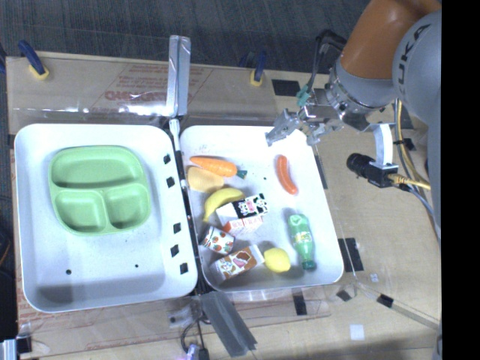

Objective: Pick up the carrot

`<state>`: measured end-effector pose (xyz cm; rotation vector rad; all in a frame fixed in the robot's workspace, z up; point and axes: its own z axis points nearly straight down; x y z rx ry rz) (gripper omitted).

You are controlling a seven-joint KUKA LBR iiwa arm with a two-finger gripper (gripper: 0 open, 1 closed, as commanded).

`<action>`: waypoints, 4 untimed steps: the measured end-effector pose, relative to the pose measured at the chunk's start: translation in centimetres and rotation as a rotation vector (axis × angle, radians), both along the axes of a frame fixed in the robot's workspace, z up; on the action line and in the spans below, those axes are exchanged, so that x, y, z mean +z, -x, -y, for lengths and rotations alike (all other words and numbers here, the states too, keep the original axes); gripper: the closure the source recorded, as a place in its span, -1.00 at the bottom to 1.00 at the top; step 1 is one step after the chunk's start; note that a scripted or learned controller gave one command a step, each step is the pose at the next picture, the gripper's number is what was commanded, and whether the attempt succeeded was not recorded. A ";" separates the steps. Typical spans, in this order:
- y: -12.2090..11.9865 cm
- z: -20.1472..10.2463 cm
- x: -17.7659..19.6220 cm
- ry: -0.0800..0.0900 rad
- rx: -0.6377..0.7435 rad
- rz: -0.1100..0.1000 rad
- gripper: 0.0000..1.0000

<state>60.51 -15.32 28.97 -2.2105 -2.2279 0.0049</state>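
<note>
Reaching in from the right, the grey arm (405, 43) held its gripper (298, 128) over the right bin's (259, 280) top right corner, fingers spread and gripping nothing. The left bin (30, 223) bore a green divided tray (101, 188). The carrot (214, 166) lay near the right bin's upper left, just above a banana (221, 199), well apart from the gripper. A sausage (286, 174), green bottle (301, 238), cartons and lemon (277, 259) lay nearby.
</note>
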 end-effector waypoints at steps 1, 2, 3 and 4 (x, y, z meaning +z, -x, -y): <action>-0.3 -5.2 -18.6 -0.001 0.258 0.000 -1.00; -0.4 -5.1 -17.5 0.001 0.261 0.000 1.00; 0.2 -14.8 -9.8 0.000 0.007 0.003 1.00; 0.2 -14.8 -9.8 0.000 0.007 0.003 -1.00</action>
